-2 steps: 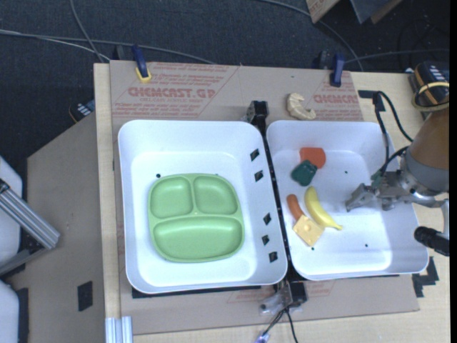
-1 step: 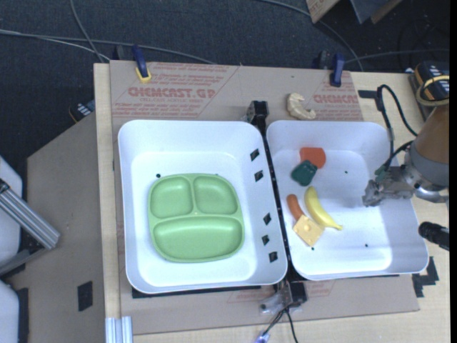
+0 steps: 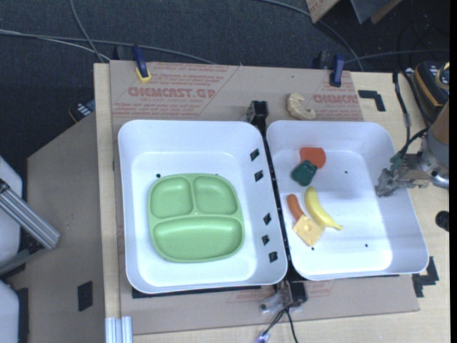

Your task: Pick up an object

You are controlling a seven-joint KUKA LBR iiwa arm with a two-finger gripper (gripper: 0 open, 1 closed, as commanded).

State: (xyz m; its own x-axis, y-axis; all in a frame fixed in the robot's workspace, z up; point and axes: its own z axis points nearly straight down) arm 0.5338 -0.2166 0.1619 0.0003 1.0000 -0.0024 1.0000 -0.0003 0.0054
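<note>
Claw (image 3: 389,181) hangs at the 3 o'clock rim of the right bin (image 3: 400,256), gripping nothing visible; finger state cannot be told. Banana (image 3: 319,209), a likely target, lies left of it, grouped with 4 smaller items.

Green tray (image 3: 195,219); yellow banana (image 3: 321,211); orange block (image 3: 313,156); dark green block (image 3: 304,172) (perhaps teal); white bins (image 3: 136,191).

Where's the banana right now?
In the camera view, the banana lies in the right bin, toward its left side, between the orange sausage-shaped piece and the yellow wedge, below the dark green block.
</note>
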